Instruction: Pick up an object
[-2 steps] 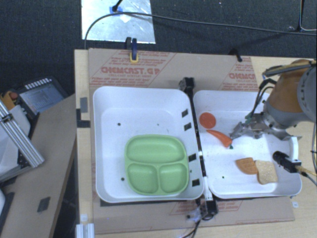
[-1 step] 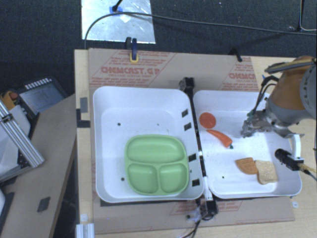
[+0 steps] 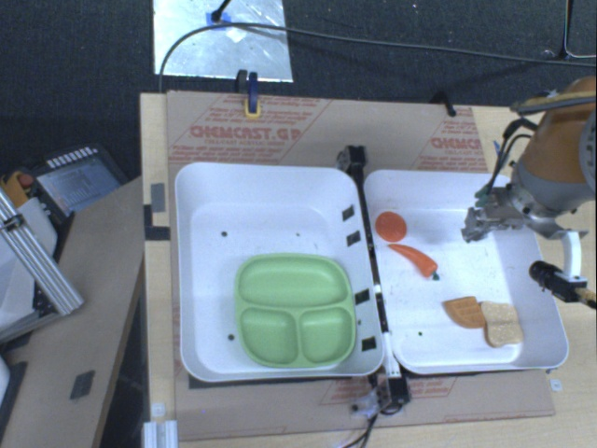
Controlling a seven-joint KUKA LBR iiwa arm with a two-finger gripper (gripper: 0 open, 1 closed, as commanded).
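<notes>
The right bin (image 3: 522, 357) holds a round orange-red slice (image 3: 391, 224) near its upper left. Just below the slice lies an orange carrot (image 3: 413, 259), set diagonally. A brown bread piece (image 3: 463, 312) and a pale toast piece (image 3: 502, 324) sit side by side near the bin's front right. My gripper (image 3: 478, 223) hangs over the upper right part of this bin, to the right of the slice and apart from all the items. I see nothing between its fingers.
The left bin (image 3: 201, 250) contains a green divided plate (image 3: 295, 307) in its front half. A black clamp (image 3: 354, 157) sits at the top of the wall between the bins. Cardboard underlies both bins.
</notes>
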